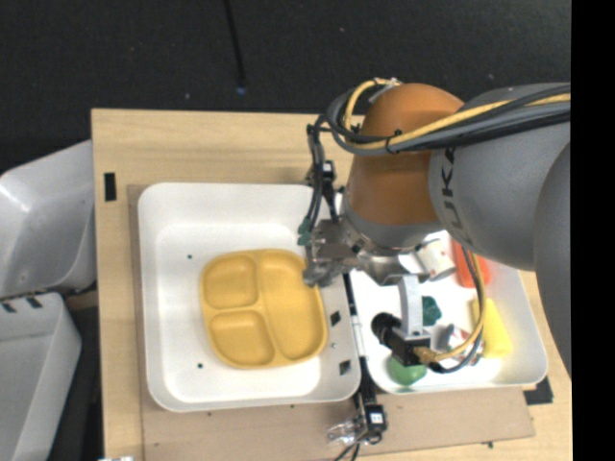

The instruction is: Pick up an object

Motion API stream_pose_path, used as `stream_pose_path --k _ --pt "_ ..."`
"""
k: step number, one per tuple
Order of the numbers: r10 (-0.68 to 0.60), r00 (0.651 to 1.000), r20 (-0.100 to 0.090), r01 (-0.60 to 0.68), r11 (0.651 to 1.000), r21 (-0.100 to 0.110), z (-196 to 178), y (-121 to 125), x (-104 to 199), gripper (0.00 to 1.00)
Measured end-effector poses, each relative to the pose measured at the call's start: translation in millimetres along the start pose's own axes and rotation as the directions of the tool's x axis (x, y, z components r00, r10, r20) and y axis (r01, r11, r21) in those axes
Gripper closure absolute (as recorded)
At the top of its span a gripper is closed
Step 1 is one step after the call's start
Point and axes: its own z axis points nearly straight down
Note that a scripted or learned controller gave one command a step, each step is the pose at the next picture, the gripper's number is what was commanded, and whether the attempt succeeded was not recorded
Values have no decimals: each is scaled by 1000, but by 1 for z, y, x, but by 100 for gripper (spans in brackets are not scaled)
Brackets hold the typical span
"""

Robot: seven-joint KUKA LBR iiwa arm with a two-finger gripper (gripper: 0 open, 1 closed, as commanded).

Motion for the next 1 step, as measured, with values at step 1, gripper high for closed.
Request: stream_pose_path --k 1 --pt "6 1000 1 -6 1000 -1 0 1 -3 0"
